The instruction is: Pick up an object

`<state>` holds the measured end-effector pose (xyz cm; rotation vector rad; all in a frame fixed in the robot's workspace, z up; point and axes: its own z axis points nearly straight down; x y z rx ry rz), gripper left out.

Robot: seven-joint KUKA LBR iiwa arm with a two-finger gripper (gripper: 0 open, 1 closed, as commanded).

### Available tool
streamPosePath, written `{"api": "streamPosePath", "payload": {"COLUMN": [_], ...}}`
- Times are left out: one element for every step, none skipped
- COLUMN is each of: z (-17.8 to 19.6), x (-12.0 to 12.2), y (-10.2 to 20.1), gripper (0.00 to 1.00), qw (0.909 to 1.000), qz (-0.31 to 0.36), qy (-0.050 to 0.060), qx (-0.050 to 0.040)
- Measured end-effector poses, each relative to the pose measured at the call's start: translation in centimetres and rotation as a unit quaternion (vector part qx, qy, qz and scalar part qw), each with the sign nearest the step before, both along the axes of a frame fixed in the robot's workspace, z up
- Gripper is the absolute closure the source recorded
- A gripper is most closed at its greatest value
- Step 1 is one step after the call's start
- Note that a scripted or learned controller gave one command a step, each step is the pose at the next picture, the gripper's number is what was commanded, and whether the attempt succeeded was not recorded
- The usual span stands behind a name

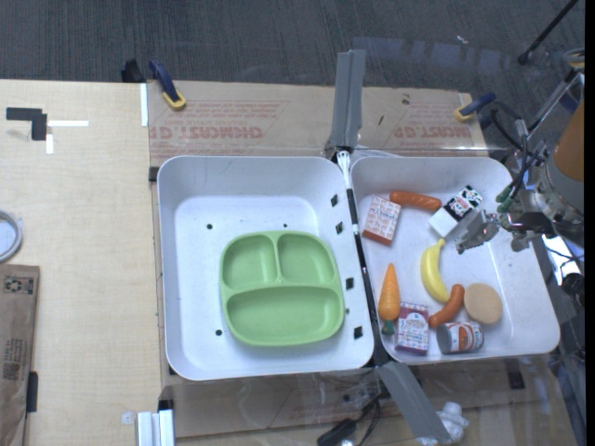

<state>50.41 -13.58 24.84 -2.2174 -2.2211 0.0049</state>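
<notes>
0 objects lifted: pincer point(476, 233), jaw state indiscernible, hovers at 3 o'clock in right bin point(535, 277), near banana point(431, 272); grasp pending.

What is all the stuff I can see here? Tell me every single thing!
plate: 1, green, three sections, in the left bin
banana: 1, yellow, middle of the right bin
carrot: 1, orange, right bin, left side
sausages: 2, red-orange, one at the back, one by the banana
cartons: 2, red and white, one at the back left, one at the front
cow box: 1, black and white, at the back
bun: 1, tan, front right
can: 1, front, lying down
clamps: 2, blue and yellow, on the cardboard
hand: 1, grey, over the right bin
</notes>
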Motion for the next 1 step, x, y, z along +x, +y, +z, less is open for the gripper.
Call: {"api": "streamPosePath", "payload": {"z": [-14.94], "x": [-1.59], "y": [0.08], "gripper": [0.00], "qw": [0.9983], "qz": [-0.058], "qy": [0.000], "qx": [0.0003]}}
